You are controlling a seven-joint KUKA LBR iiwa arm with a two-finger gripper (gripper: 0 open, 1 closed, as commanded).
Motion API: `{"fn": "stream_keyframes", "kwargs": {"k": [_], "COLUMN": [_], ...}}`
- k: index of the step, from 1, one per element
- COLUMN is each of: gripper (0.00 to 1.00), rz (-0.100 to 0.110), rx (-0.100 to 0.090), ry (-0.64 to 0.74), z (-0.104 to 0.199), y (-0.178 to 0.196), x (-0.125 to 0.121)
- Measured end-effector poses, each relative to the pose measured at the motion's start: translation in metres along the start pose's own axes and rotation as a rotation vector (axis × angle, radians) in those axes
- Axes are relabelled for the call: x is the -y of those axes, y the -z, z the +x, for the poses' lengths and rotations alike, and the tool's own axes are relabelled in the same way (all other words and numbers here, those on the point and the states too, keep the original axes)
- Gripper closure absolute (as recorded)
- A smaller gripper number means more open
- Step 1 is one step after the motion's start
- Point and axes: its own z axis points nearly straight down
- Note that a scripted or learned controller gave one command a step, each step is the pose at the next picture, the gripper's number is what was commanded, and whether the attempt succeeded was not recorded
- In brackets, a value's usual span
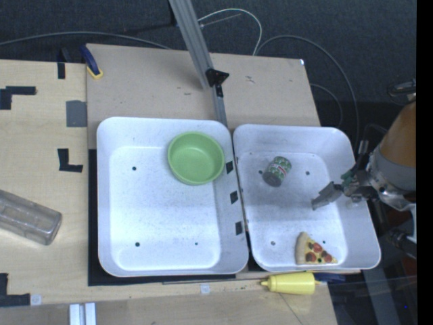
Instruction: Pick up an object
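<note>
Clutter ringed the bins: a yellow bottle (pixel 291 283) on the worktop (pixel 155 80), a clear tube (pixel 26 217) far left. The left bin (pixel 115 202) held a green bowl (pixel 196 158). The right bin (pixel 352 242) held a small can (pixel 276 170) and a pizza slice (pixel 311 249). The gripper (pixel 325 198) hovered right of the can, holding nothing; how far open, I cannot tell.

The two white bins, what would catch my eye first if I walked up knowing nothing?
Likely the green bowl, bright against the left bin near its far right corner. In the right bin lie a small green can and a toy pizza slice, with the gripper poised at its right edge.
</note>
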Motion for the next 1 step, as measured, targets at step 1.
{"fn": "stream_keyframes", "kwargs": {"k": [1], "gripper": [0.00], "rz": [0.000], "rx": [0.000], "ry": [0.000], "z": [0.0001], "y": [0.0000], "x": [-0.0001]}}
